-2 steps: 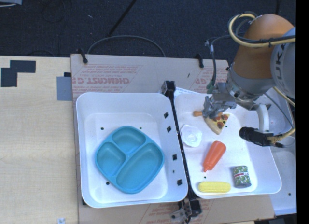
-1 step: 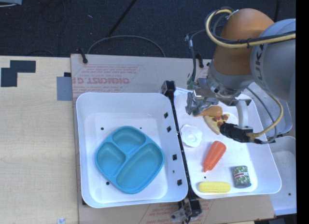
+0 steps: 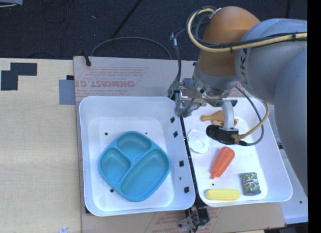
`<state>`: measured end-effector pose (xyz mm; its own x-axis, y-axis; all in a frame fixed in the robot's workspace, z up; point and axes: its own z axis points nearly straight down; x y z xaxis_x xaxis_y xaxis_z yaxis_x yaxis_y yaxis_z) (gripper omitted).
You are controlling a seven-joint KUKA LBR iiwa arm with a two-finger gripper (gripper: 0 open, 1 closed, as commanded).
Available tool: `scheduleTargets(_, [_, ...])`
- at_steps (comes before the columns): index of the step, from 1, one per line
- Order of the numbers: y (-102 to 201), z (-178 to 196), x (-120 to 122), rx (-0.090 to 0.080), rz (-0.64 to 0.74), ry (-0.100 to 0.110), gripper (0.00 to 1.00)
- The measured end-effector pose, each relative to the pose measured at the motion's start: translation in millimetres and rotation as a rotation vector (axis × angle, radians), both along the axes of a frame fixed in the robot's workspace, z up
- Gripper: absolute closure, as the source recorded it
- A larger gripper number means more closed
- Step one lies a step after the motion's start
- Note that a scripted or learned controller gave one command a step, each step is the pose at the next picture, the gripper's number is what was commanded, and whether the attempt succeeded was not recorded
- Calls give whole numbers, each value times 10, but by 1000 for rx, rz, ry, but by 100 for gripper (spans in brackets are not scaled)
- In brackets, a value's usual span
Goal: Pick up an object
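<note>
My gripper (image 3: 184, 105) hangs over the far end of the wall between the two white bins, below the orange wrist band. In the right bin (image 3: 281, 177) lie an orange carrot (image 3: 222, 161), a yellow corn cob (image 3: 222, 194), a small green can (image 3: 250, 184), a white round piece (image 3: 198, 142) and a tan piece (image 3: 214, 116) partly hidden by the wrist. The carrot sits about a hand's width nearer the front than the gripper. I see nothing between the gripper and the bin floor.
The left bin (image 3: 93, 121) holds a blue divided plate (image 3: 134, 165). A brown cardboard sheet (image 3: 120, 79) lies under both bins on the pale bench. The grey arm covers the right bin's far right corner.
</note>
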<state>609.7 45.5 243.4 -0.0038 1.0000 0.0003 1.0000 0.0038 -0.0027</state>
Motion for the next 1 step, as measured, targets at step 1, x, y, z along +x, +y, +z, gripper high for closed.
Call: scheduleTargets(1, [587, -2, 26, 0, 0, 0, 100])
